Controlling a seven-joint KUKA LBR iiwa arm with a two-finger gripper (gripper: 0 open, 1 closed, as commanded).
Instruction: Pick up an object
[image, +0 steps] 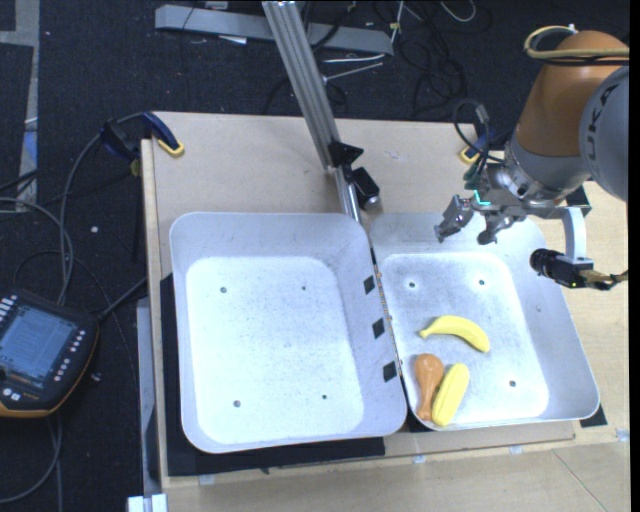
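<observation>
In the right bin (560, 340) lie three items: a yellow banana (456, 331) near the middle, a yellow corn-like piece (450, 393) at the front edge, and an orange-brown drumstick shape (428, 381) touching its left side. My gripper (464, 226) hangs above the right bin's far edge, well behind the banana. Its two dark fingers are spread apart and hold nothing.
The left bin (190, 330) sits beside the right one. A slanted metal post (315, 100) with a black bracket (356, 182) rises behind the seam between the bins. Yellow and blue clamps (160, 135) grip the bench's far corners. A teach pendant (35, 350) lies on the floor at left.
</observation>
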